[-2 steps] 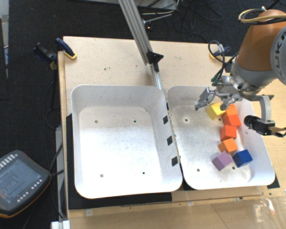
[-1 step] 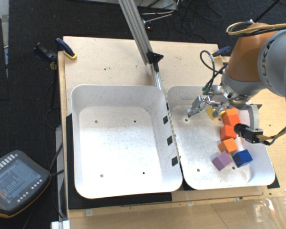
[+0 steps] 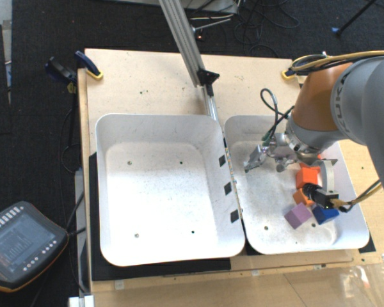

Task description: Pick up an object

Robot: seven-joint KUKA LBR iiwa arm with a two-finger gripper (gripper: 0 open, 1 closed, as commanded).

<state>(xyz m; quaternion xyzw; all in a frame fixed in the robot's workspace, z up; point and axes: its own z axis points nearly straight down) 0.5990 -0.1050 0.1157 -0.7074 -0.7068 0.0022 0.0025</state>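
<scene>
Blocks (image 3: 310, 200) are clustered in the right bin's (image 3: 256, 245) corner; the gripper (image 3: 262, 155) is poised nearby, its state cannot be told.

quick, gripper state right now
Two-finger gripper: over the right white bin, nothing visibly held; open or shut cannot be told.

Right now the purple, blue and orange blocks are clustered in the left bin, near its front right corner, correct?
Wrong bin. The camera view shows the purple block, blue block and orange block clustered in the right bin, near its front right corner. The claw hangs over that same bin.
</scene>
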